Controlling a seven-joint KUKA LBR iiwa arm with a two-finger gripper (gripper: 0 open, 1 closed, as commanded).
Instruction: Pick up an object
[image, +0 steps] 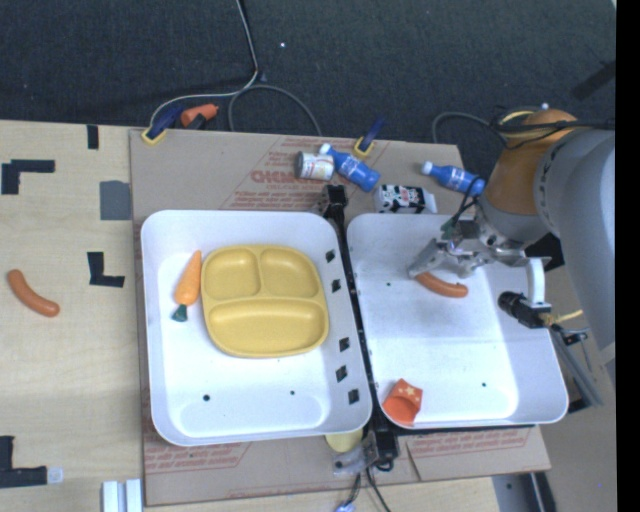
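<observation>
In the right bin lies an orange sausage near the back, and my gripper hangs just behind and above it. The fingers look spread apart, with nothing between them. An orange-red piece sits in that bin's front left corner. The left bin holds a yellow divided plate with a carrot lying along its left side.
Another sausage lies on the bench far to the left, outside the bins. Behind the bins are blue bottles, a small printed box and clamps. The arm's grey body overhangs the right bin's right edge.
</observation>
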